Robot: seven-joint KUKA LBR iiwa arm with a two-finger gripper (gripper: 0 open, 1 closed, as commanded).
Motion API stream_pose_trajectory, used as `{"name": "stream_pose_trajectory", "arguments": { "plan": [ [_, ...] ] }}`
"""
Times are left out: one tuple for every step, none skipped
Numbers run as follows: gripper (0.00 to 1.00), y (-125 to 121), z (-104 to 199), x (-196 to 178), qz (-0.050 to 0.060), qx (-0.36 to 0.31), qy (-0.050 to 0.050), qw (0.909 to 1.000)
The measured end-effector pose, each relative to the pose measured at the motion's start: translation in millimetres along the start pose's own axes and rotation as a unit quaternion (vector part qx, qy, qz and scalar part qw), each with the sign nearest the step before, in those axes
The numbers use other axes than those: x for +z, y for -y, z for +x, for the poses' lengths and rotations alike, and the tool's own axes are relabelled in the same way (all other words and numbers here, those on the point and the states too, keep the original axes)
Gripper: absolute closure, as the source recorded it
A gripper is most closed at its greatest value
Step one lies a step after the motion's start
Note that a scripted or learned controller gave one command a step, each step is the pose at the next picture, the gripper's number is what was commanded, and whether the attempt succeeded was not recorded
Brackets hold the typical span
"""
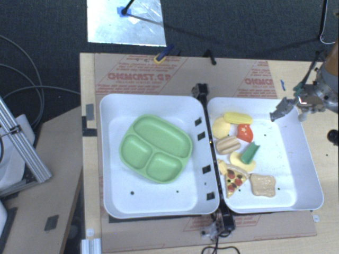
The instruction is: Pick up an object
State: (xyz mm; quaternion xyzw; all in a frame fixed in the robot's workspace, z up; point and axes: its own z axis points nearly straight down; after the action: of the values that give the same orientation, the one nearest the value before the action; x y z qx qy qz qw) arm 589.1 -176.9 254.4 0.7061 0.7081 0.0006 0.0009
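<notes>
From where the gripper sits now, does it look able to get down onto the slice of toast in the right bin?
Probably yes. The gripper hangs over the right bin's far right side, and the toast lies flat near the front with bare floor to its right; only the pizza slice crowds its left.

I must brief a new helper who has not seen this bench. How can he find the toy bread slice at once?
Look in the right white bin, which holds a cluster of toy food. The tan bread slice lies nearest its front edge, just right of the pizza wedge. It alone is plain beige and squarish.
</notes>
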Motion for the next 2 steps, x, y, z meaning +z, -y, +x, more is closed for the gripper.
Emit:
{"name": "stream_pose_trajectory", "arguments": {
  "plan": [
    [0.0, -56, -12, 165, -0.001, 0.0, -0.001, 1.0],
    [0.0, -50, 18, 163, -0.009, -0.001, 0.003, 1.0]
  ]
}}
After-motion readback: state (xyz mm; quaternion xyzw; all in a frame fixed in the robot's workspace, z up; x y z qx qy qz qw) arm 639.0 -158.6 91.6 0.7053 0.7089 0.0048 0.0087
